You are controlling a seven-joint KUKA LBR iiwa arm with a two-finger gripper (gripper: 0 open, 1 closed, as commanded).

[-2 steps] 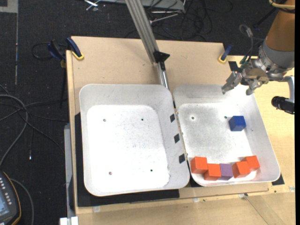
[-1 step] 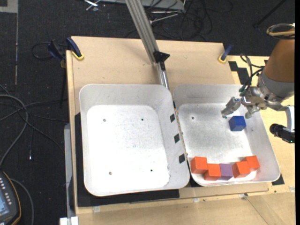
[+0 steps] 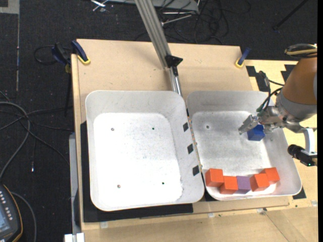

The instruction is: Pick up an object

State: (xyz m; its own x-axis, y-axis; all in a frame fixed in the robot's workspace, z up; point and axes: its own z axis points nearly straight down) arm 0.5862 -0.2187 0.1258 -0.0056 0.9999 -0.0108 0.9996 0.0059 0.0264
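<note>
The left bin [image 3: 136, 147] was shallow white plastic, speckled grey, with rounded corners. The right bin [image 3: 222, 140] was the same, and along its near wall sat a row of small cubes: an orange block [image 3: 215, 177], another orange one [image 3: 230, 184], a purple block [image 3: 244, 183] and two more orange blocks [image 3: 265, 179]. No writing was legible. My gripper [image 3: 255, 126] hung over the right bin's far right part, fingers clamped on a blue block [image 3: 256, 133].
</note>
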